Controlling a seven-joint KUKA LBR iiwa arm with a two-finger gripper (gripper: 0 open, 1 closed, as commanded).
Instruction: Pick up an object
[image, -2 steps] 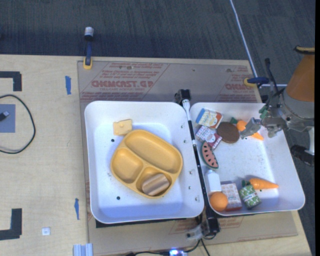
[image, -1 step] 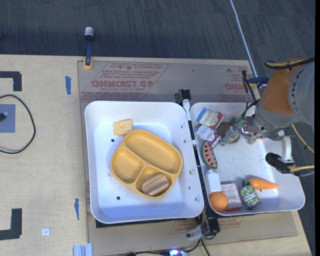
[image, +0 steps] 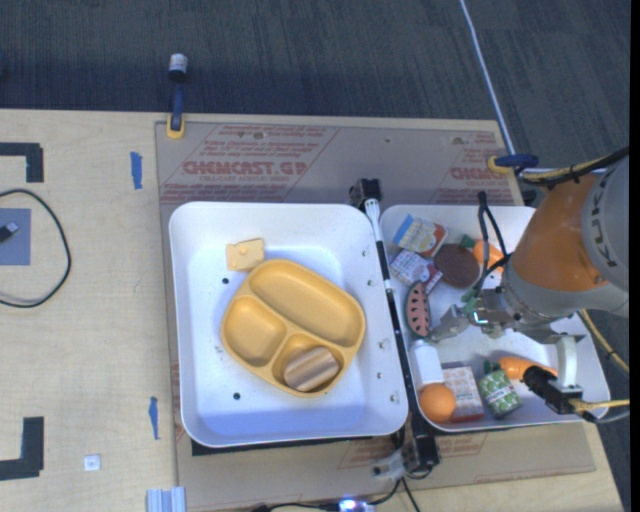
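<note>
On the left part of the counter a black cable loops across the pale wood beside a grey square patch. Further right lies the left bin, a shallow white tray holding a yellow divided plate set at a slant; a brownish bread roll rests in the plate's lower small compartment, and the other two compartments show bare yellow. A small pale yellow block lies on the bin floor, touching the plate's upper left edge. Just beside it, the right bin is crowded: a blue and white packet and a small crinkled wrapper near the top, a round dark brown disc next to them, a watermelon slice along the left wall, a white bottle-like piece below it, then an orange, a small printed box and a green packet along the near wall, with an orange carrot-like toy to their right. The gripper hangs low over the middle of this bin, between the watermelon slice and the carrot-like toy, under the arm's orange band. Whether the fingers are spread or pressed together cannot be told from this angle, and nothing can be seen pinched between them.
</note>
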